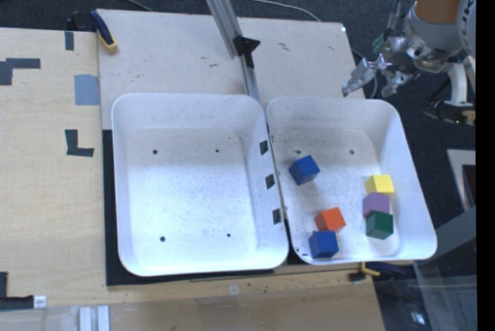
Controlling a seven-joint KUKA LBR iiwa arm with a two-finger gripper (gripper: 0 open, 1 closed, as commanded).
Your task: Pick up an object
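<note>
Pincer (371,82) apart, holding nothing, above right bin's (398,136) far rim; six blocks inside, blue block (304,169) nearest.

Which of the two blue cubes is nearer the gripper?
The blue cube lying alone mid-bin in the right bin; the other blue cube sits at the front wall, beside the orange cube, farther from the gripper.

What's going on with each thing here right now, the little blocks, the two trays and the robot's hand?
Gripper: above the right bin's far rim, holding nothing.
Right bin: holds six blocks.
Blue block: alone, mid-bin.
Orange block: touching second blue block.
Yellow block, purple block, green block: in a touching row.
Left bin: speckled floor.
</note>
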